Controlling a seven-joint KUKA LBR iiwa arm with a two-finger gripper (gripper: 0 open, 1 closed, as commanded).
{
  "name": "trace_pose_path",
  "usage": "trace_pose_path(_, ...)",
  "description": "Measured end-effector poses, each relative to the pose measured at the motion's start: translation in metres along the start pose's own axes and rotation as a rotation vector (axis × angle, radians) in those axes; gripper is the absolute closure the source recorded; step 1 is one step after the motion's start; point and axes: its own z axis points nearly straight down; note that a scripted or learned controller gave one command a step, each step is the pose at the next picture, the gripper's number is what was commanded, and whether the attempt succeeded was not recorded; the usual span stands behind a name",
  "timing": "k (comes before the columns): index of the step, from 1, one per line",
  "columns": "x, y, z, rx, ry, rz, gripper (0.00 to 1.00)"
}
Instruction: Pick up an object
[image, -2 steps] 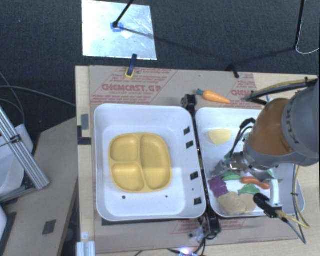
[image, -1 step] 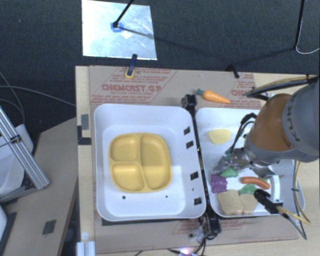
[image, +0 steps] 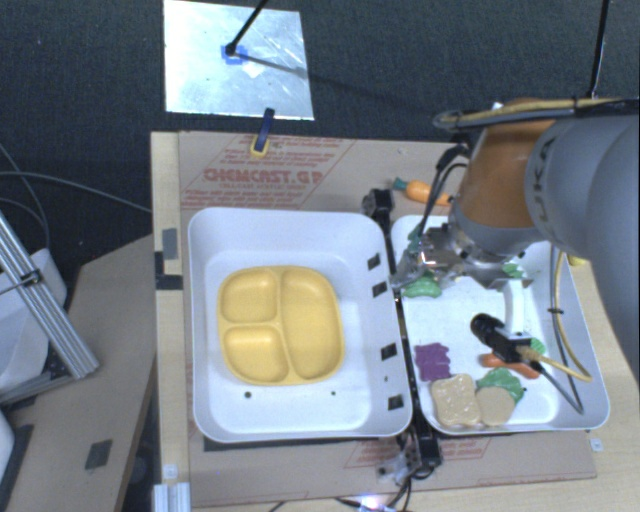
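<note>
My gripper (image: 432, 262) hangs over the upper left of the right bin (image: 590, 400), just above a green piece (image: 422, 288). How it stands I cannot tell. A yellow tray (image: 280, 325) lies in the left bin (image: 210, 250).

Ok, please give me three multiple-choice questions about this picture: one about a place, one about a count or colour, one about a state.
1. Where is the yellow tray?
A. in the left bin
B. in the right bin
C. on the floor

2. How many compartments does the tray have?
A. two
B. three
C. five

3. How does the tray lie?
A. flat, open side up
B. upside down
C. standing on its edge

Answers:
1. A, the tray rests inside the left bin, while the purple piece and the toast slices lie in the right bin.
2. B, two small hollows on its left and one long hollow on its right are visible.
3. A, its hollows face the camera and its rim sits level on the bin floor.
</note>
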Motion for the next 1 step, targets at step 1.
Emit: trace_pose_path(1,0.0270,-0.0577,-0.0842,0.007,0.001,0.005,1.00)
